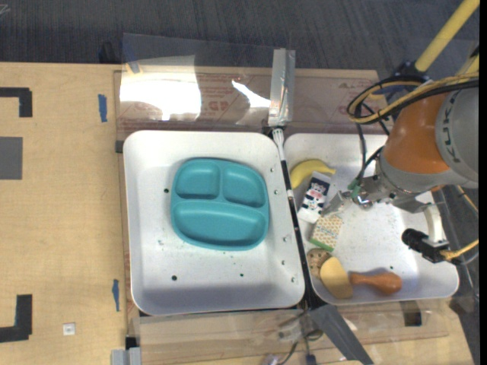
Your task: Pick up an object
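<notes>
The small white carton [316, 197] at centre right bears print too small to read; the yellow banana [304, 171] lies half hidden behind it. Whether the gripper [359, 196] is open or closed, I cannot tell.

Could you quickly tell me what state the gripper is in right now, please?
Gripper: over the right bin, near the banana; open or shut cannot be told.

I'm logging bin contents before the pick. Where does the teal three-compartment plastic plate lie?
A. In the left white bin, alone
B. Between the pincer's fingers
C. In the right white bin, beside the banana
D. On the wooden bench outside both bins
A: the teal three-compartment plastic plate lies flat in the left white bin by itself, while the yellow banana lies in the right white bin.
</notes>
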Controlling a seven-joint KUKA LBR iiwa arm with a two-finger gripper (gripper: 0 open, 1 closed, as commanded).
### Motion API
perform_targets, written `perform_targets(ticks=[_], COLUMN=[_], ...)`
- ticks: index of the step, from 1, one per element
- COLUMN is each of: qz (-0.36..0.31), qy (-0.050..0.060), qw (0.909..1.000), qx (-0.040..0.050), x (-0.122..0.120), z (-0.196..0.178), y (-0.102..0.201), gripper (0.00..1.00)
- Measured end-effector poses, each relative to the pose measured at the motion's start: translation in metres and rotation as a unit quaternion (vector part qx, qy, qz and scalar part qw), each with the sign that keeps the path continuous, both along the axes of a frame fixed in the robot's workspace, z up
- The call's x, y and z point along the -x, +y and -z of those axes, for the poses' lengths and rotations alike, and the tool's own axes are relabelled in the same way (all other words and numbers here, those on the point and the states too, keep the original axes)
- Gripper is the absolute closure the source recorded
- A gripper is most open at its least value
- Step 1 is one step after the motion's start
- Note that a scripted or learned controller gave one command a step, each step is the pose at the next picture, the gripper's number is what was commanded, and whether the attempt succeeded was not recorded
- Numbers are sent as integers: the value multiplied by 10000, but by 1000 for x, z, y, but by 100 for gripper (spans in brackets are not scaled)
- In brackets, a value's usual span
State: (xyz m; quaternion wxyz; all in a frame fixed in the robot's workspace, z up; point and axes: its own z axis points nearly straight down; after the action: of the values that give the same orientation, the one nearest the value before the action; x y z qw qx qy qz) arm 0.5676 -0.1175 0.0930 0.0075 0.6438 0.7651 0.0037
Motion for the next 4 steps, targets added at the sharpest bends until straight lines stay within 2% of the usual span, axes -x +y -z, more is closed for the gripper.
perform_targets(ticks=[1, 2, 3, 4], qz=[-1273, -1014, -558, -1081], qy=[47, 85, 32, 126], qw=[9919, 9948, 9984, 9941], qx=[-5, -20, -4, -23], x=[-19, 13, -24, 16], z=[-94, -92, -184, -87], y=[51, 75, 42, 100], gripper=[0, 0, 0, 0])
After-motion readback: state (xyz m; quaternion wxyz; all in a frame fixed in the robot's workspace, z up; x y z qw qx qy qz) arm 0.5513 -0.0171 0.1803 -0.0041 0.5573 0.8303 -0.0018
